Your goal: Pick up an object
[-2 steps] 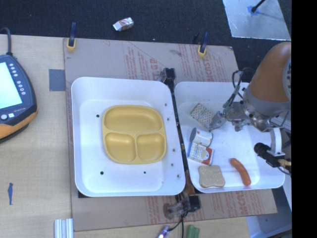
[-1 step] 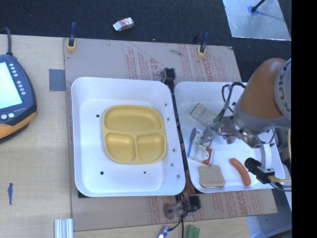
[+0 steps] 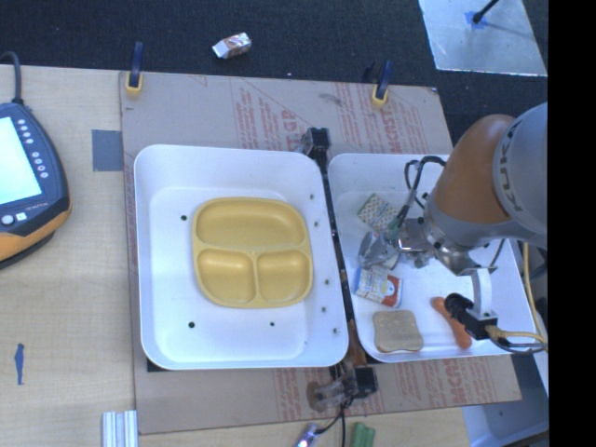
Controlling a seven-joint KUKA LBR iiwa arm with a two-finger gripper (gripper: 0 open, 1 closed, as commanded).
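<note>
In the right bin (image 3: 346, 250) the grey arm with its orange band (image 3: 470, 180) reaches down from the right, and its gripper (image 3: 380, 250) sits low among the small items near the bin's left wall — whether anything is caught there, or how the tool stands, cannot be told from this slanted view. Just above it lies a patterned packet (image 3: 376, 211); just below, a red-and-white packet (image 3: 380, 289), and further down a tan sponge-like pad (image 3: 398, 331). An orange-handled tool (image 3: 451, 320) lies towards the bin's lower right corner. The left bin (image 3: 158, 250) holds a yellow divided tray (image 3: 251, 251) — flat, near its middle. A handheld control pendant (image 3: 23, 189) rests on the bench at far left
</note>
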